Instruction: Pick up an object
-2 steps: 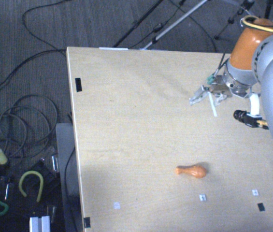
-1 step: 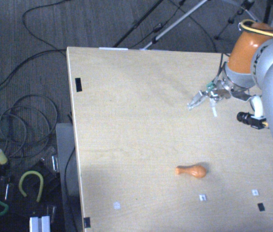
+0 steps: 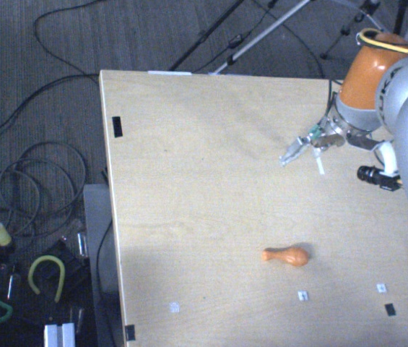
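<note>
A small orange gourd-shaped object (image 3: 287, 256) lies on its side on the tan board (image 3: 189, 194), in the lower right part, its thin end pointing left. My gripper (image 3: 303, 163) hangs above the board's upper right area, well beyond the object and slightly to its right. Its two pale fingers are spread apart, one reaching left and one pointing down, with nothing between them. The grey arm with its orange band (image 3: 368, 74) comes in from the right edge.
Small square markers (image 3: 302, 295) sit near the board's lower right, and a black tag (image 3: 117, 126) near its left edge. Cables (image 3: 30, 186) and tools lie on the floor to the left. Tripod legs (image 3: 276, 16) cross the floor beyond the board.
</note>
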{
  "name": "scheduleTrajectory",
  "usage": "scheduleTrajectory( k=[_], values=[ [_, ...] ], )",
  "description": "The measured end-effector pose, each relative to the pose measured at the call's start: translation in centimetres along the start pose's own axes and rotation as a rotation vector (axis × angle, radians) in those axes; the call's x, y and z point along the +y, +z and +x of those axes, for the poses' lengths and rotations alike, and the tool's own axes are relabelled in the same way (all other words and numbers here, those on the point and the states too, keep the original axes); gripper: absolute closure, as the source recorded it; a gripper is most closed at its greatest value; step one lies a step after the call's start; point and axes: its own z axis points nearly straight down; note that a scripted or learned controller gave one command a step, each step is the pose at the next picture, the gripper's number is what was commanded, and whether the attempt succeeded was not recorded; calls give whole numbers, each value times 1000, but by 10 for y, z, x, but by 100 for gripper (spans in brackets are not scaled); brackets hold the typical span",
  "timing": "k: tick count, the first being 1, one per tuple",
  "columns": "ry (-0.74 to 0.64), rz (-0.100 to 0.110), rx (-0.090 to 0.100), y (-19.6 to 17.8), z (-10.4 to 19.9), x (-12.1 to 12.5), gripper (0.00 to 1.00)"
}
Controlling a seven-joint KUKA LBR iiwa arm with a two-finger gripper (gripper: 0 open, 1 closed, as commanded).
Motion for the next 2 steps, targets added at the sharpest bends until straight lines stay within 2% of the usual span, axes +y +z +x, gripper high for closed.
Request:
scheduleTrajectory(
  k=[1, 2],
  values=[
    [-257, -2, 1, 23, -1, -1, 0],
    [-257, -5, 0, 13, 0, 1, 100]
  ],
)
